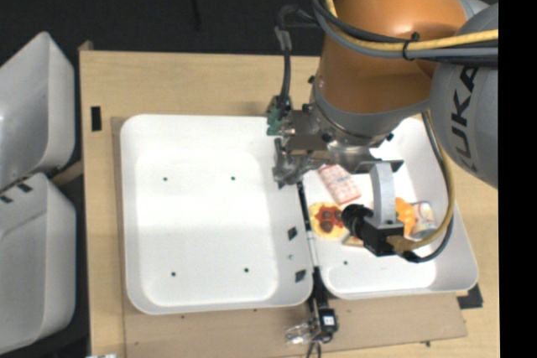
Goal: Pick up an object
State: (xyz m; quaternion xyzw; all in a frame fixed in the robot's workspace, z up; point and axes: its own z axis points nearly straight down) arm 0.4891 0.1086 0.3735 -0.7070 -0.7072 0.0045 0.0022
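Overhead, the grey arm with its smooth, glossy orange band reaches in from the right and covers much of the right bin. Its gripper, a dark, angular metal assembly, hangs low over the ridge where the two bins meet, at the right bin's left wall. How far open it stands cannot be told from this angle, and nothing can be seen in its hold. The things to pick lie in the right bin, gathered in its middle, just beside and below the gripper. A flat, rectangular pink-and-white packet with a fine printed pattern lies tilted closest to it. A rounded yellow-and-red item sits just in front of the packet, near the bin's left wall. A small orange item lies further right, with a pale, glossy piece touching it; their exact shapes are too small to make out. The left bin is a shallow white plastic tray with rounded corners, a matte floor and four small dark dots. Both bins rest on a flat, tan, wood-coloured bench.
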